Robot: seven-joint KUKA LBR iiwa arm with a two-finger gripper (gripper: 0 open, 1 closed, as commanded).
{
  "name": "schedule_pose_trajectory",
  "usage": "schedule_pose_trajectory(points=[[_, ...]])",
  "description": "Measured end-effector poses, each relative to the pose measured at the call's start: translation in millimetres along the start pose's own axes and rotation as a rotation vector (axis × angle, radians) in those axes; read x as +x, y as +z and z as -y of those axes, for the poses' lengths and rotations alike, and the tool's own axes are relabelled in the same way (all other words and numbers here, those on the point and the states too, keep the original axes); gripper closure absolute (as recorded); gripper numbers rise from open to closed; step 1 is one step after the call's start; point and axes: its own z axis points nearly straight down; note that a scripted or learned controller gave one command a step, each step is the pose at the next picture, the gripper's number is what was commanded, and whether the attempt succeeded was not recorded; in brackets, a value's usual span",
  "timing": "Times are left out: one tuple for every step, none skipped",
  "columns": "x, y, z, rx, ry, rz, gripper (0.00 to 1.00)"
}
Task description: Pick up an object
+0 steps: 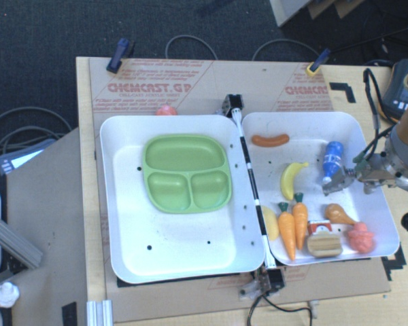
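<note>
The right bin (pixel 374 136) holds several toy foods. A blue bottle (pixel 332 156) lies near its middle right, with a yellow banana (pixel 292 178) to its left and a red sausage (pixel 270 140) at the back. Two carrots (pixel 294 228), a drumstick (pixel 340 214), a pink piece (pixel 361 238) and a brown sandwich (pixel 324 242) lie along the front. My gripper (pixel 347 172) reaches in from the right and sits low, just right of the bottle's lower end and above the drumstick. Whether it touches the bottle is unclear.
A green divided plate (pixel 187 172) lies in the left bin (pixel 122 202). A black divider (pixel 248 182) runs between the bins. A yellow piece (pixel 270 223) rests against the right bin's left wall. Cables (pixel 376 107) hang near the arm at the right.
</note>
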Motion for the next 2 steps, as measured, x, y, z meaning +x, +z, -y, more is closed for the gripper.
schedule_pose_trajectory(points=[[69.2,51.6,-21.1,0.003,-0.002,-0.003,0.0],[66.7,124.3,-25.8,0.002,0.0,-0.001,0.0]])
